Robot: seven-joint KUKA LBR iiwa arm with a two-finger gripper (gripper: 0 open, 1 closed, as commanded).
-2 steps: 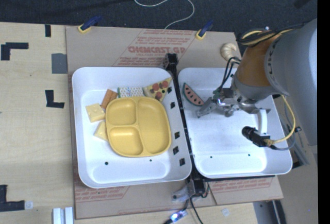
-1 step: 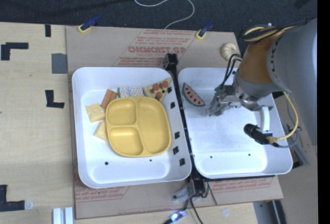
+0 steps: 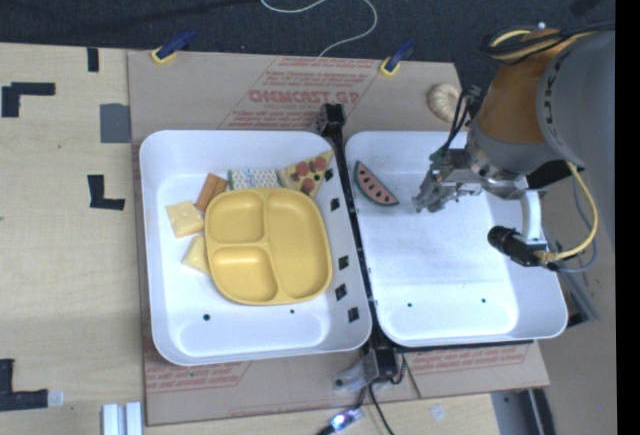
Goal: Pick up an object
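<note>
- Two white bins side by side on table (image 3: 70,323); left bin (image 3: 160,253), right bin (image 3: 470,313), divider btwn them w/ black clips.
- Right bin: one item, watermelon slice (image 3: 374,185), lying flat at far-left corner, close to divider wall. Likely the target, since it's the nearest thing to the gripper & nothing crowds it.
- Gripper (image 3: 430,198) over right bin, far side, just right of the slice, apart from it. Pointing down-left toward bin floor. Nothing seen btwn fingers; open vs closed – cannot tell, too small/dark.
- Arm comes in from right, orange band (image 3: 510,103) above wrist; cable loops hang off right side, clear of the bin floor.
- Left bin: yellow divided plate (image 3: 268,245) mid-bin, taking most of the floor. Small items pushed round its far & left rim: cracker squares (image 3: 184,219), pizza slice (image 3: 305,173), a few others partly hidden by plate. Harder picks b/c tucked against plate edge.
- Judgement: approach stage, no grasp yet. Slice sits near wall, so fingers have little room on left side; risk of nudging it into the corner.
</note>
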